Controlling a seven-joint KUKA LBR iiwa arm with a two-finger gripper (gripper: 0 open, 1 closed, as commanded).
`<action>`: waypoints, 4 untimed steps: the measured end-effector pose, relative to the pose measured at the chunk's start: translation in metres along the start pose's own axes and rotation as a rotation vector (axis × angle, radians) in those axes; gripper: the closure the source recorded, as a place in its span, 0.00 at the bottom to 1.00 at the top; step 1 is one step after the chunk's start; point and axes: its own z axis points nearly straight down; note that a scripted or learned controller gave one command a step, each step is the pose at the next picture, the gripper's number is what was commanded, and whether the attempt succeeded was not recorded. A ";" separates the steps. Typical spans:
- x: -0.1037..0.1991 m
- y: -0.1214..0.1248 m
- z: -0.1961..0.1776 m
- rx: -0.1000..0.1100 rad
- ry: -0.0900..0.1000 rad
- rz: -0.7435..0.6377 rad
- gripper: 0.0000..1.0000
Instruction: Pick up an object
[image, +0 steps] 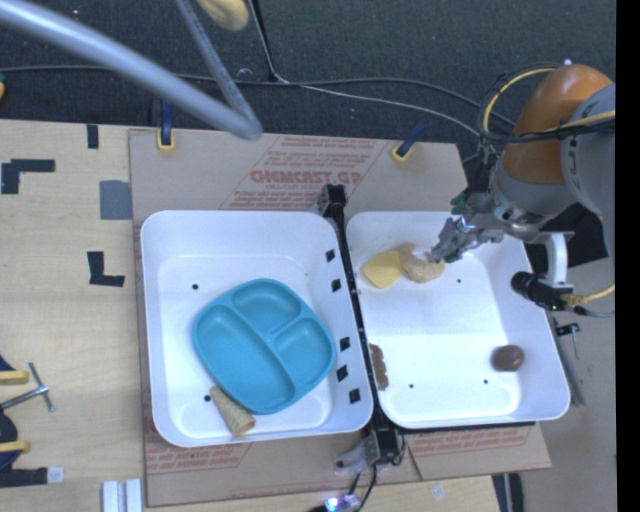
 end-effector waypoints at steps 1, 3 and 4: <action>0.000 0.000 -0.052 -0.002 -0.001 0.000 1.00; 0.100 0.014 -0.038 0.001 0.000 -0.003 1.00; 0.155 0.014 -0.046 0.001 0.000 -0.001 1.00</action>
